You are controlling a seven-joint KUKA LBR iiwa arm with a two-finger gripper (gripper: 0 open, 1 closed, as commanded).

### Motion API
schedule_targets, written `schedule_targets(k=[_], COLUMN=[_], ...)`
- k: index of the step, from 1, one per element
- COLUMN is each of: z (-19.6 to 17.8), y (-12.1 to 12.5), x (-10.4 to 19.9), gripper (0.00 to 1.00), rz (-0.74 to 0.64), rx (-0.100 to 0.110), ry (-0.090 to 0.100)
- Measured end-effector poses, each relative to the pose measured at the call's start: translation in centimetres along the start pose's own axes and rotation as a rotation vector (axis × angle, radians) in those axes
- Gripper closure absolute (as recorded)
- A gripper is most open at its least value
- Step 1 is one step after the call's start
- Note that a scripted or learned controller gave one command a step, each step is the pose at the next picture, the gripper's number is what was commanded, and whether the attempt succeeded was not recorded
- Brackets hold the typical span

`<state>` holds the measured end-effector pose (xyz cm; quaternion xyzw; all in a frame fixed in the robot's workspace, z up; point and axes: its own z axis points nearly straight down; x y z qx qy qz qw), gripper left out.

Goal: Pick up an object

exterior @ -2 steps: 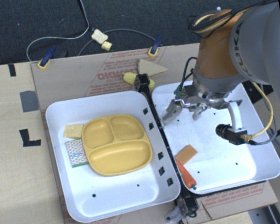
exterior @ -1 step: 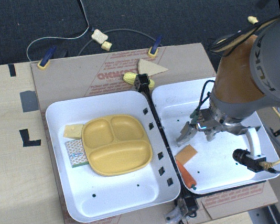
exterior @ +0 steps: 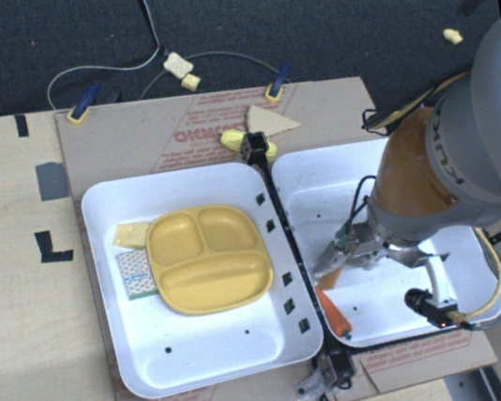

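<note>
Camera view, inspected from the near edge outward: we find an orange, carrot-like object (exterior: 334, 312) lying against the near left wall of the right bin (exterior: 386, 329), close beside the black divider (exterior: 280, 237) that joins the two bins. We take it for the likeliest target of the pick, since it is the one loose item we can make out in that bin. Its place hard by the wall is awkward: a descent there leaves little room on the wall side.

Just beyond it, the pincer (exterior: 337, 261) hangs low over the right bin's left half, on the grey arm (exterior: 470, 148) with its orange band (exterior: 408, 178) reaching in from the right. Something orange-brown shows at its tip, but we cannot tell whether the tips are released or clenched, nor whether anything sits between them. We therefore record no grasp.

To the left, the other bin (exterior: 109, 266) carries a yellow divided tray (exterior: 208, 257) at its middle, with a pale yellow piece (exterior: 129, 234) and a small patterned packet (exterior: 134, 273) tucked at its left side. These lie well apart from the arm and obstruct nothing.

Farther off, on the cardboard sheet (exterior: 209, 125) over the worktop (exterior: 12, 311), we note two blue clamps (exterior: 82, 104) and a yellow clip (exterior: 235, 137), then a loose cable (exterior: 146, 31).
</note>
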<state>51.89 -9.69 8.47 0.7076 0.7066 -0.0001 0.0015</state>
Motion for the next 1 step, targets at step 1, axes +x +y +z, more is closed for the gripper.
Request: schedule_targets(k=[1], z=[-1.36], y=[0.08], x=[0.05], gripper=[1.0], rz=[-0.001], rx=[-0.001], ry=[0.0])
